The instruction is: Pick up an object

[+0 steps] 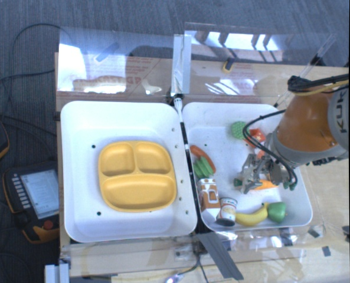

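The gripper point(252, 175) is down low in the right bin point(222, 118), at about the bin's 3 o'clock side, right over a small orange thing point(263, 186). I cannot tell if it is pinching that thing or just touching it. At 12 o'clock from the gripper sit a red toy point(257, 135) and a green bumpy toy point(239, 129). At 6 o'clock lie a yellow banana point(251, 217) and a green round toy point(276, 211), close to the bin's near wall. At 7 o'clock stands a little can point(227, 210), with an orange box point(208, 194) just beside it. At 9 o'clock lie a green pepper point(203, 167) and a red-orange stick point(199, 154), next to the wall between the bins. The middle of the right bin has some open white floor. The left bin point(80, 122) holds a yellow tray point(138, 174) with three parts. Both bins sit on a bench over grey carpet point(104, 5), with black cables point(21, 46) at 9 o'clock.
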Tool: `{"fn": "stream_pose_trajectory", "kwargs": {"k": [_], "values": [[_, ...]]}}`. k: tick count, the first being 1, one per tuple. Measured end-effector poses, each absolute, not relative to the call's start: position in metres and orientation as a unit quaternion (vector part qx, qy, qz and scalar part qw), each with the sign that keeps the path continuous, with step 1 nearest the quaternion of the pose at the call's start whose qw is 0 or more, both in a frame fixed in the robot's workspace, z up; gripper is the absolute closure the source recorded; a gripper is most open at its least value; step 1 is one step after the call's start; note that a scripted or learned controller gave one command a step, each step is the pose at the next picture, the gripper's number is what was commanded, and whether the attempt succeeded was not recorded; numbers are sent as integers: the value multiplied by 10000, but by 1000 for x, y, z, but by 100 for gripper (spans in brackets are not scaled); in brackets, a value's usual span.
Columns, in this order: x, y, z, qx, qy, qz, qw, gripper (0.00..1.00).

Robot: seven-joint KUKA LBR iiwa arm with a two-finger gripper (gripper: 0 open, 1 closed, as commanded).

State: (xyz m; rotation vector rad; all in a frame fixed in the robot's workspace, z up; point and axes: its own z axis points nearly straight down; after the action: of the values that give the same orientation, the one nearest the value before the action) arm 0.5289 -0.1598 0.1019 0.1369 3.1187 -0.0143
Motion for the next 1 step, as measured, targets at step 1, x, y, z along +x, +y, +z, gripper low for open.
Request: {"fn": "stream_pose_trajectory", "kwargs": {"k": [1], "values": [[584, -117, 251, 690, 9976, -2, 17, 100]]}}
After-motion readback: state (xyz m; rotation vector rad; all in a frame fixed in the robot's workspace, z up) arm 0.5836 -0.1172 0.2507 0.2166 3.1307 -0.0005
